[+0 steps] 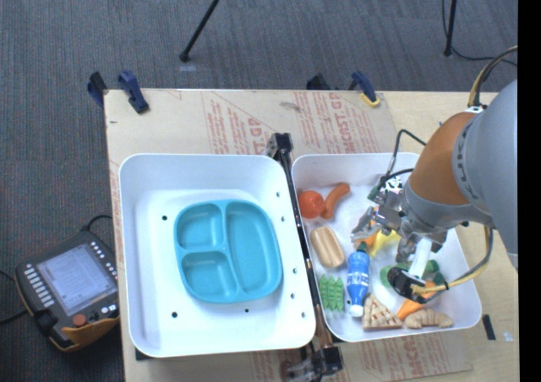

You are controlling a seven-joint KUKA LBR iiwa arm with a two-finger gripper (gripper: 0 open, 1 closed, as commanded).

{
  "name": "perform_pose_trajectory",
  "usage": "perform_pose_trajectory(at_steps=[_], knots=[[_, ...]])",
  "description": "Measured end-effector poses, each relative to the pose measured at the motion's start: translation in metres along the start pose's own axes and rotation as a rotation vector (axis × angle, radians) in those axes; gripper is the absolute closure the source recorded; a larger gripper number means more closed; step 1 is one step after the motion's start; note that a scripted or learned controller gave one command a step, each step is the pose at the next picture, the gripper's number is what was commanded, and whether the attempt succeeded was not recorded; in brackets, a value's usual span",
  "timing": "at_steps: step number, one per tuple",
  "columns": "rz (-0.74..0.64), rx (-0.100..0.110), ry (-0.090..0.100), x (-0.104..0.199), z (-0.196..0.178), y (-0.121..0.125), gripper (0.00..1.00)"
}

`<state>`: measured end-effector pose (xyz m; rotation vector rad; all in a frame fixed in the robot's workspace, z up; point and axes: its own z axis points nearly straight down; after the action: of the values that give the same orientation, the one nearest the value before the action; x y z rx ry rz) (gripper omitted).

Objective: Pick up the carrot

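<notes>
The carrot (412, 308) lies near the front right corner of the right bin (467, 287). Its orange tip points toward the front, and something green shows just behind it, partly covered by the robot's wrist hardware. My gripper (373, 223) hangs low over the middle of the same bin, above a yellow item (382, 242). It is well to the left of the carrot and further back. Nothing can be seen between its tips.
The right bin also holds a red tomato (309, 203), an orange sausage (336, 195), a hot dog bun (327, 247), a blue bottle (357, 275), a green piece (331, 291), a sandwich wedge (379, 315) and a croissant (430, 319). A blue divided plate (227, 250) sits in the left bin (139, 203).
</notes>
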<state>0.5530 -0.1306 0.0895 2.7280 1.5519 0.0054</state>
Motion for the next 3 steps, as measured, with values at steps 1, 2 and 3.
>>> perform_pose_trajectory(at_steps=[1,2,3], knots=[[-0.234,0.005,-0.002,0.024,0.001,-0.025,0.00],[-0.129,0.009,-0.001,0.022,0.002,0.004,0.00],[-0.131,0.014,-0.001,0.022,-0.007,0.003,1.00]])
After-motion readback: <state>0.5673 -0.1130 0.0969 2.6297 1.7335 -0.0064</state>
